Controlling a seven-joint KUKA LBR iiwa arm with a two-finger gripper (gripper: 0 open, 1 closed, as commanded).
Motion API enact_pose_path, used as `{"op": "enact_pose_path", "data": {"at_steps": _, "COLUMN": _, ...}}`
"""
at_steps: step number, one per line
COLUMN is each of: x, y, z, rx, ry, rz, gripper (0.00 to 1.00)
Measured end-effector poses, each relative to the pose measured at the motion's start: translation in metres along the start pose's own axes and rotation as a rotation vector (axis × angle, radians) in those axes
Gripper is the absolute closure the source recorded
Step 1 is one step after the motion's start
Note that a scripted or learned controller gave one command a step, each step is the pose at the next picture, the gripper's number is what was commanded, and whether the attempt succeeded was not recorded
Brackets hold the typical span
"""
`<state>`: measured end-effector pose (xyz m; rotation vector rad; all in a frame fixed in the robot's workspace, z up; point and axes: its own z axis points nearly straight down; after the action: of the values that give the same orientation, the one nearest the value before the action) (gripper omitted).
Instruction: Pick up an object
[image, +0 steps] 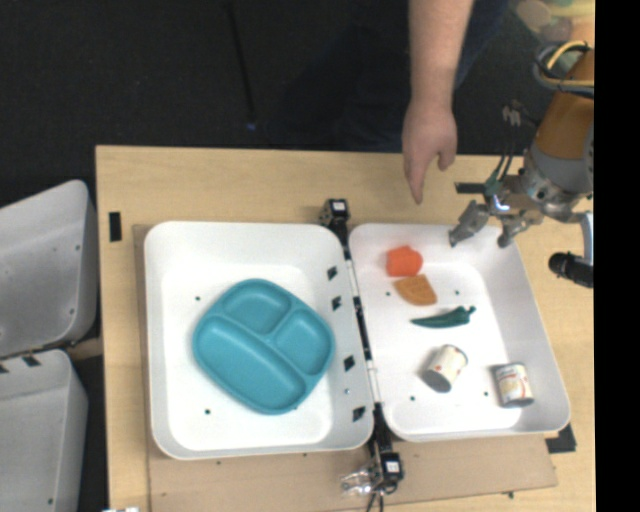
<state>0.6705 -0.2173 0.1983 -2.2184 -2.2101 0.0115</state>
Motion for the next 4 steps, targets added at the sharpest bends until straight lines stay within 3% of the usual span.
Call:
{"op": "enact_pose_path", "data": {"at_steps": 1, "x": 0.001, "y": 0.003, "z": -0.01, "rx": -0.015, "ry": -0.004, "rz": -0.003, "gripper": 0.0}}
{"op": "enact_pose_path", "data": {"at_steps": 3, "x": 0.001, "y": -0.001, "z": 0.077, "rx": -0.011, "ry": -0.004, "rz": -0.006, "gripper": 0.0}}
{"op": "enact_pose_path", "data": {"at_steps": 4, "x": 0.0, "y": -0.001, "z": 0.097, "rx": -0.013, "ry": -0.005, "rz": -0.008, "gripper": 0.0}}
